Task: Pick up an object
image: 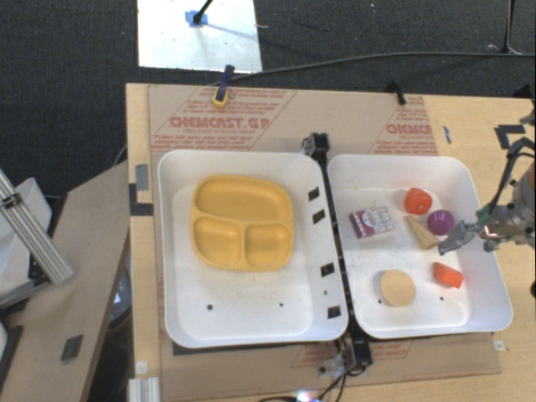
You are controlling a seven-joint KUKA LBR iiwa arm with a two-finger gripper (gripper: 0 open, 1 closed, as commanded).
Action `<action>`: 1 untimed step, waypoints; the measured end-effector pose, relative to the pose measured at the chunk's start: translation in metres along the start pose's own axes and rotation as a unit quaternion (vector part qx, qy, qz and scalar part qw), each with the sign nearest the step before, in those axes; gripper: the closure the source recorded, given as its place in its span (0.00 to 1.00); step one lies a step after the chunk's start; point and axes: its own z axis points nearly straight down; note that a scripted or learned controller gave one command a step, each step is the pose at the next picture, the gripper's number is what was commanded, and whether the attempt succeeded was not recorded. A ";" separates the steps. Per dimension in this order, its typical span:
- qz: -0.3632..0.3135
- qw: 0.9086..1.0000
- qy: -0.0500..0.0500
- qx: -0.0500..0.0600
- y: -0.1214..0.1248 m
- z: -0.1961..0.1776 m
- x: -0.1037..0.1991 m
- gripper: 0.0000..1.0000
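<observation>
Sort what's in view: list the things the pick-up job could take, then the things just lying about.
Job things, all in the right bin:
gripper
orange ball
purple ball
tan wedge
orange block
tan disc
maroon packet

Lying about:
yellow divided tray
left bin

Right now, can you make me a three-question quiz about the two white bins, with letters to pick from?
1. Where is the yellow plastic divided plate?
A. left white bin
B. right white bin
C. on the floor

2. What colour is the small round ball beside the tan wedge block?
A. green
B. purple
C. black

3. How does the round tan disc lie?
A. flat in the bin
B. stacked on the plate
C. leaning on the bin's wall

Answers: 1 A, the plate sits alone there. 2 B, it looks purple. 3 A, its round face is up.
</observation>
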 end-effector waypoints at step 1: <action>0.001 1.000 0.000 0.000 -0.005 0.046 -0.006 0.00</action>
